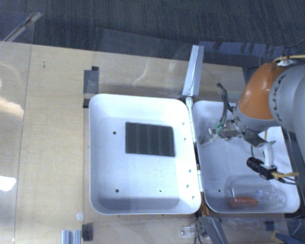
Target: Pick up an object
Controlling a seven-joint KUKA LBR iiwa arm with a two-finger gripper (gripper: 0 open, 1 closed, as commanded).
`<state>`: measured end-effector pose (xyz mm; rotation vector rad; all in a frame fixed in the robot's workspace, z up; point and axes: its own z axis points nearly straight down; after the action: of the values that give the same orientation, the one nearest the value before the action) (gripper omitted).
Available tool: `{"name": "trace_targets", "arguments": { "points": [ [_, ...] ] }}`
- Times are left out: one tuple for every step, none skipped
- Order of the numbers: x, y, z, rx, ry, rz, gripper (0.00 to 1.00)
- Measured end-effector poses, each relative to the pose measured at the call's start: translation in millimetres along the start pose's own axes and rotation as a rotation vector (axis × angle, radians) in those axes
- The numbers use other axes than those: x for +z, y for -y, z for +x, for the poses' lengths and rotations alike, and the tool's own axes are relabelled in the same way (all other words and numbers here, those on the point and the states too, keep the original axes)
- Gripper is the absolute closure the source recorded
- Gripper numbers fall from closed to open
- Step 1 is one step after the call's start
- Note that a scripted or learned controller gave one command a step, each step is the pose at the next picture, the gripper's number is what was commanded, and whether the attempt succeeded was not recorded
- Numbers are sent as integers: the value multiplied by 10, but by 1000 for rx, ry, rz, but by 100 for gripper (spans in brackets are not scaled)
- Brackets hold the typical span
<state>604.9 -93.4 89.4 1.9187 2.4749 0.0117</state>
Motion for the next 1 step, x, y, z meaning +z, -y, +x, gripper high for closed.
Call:
{"name": "trace_targets", "arguments": {
  "points": [
    [-865, 372, -179, 139, 1, 5, 0]
  ]
}}
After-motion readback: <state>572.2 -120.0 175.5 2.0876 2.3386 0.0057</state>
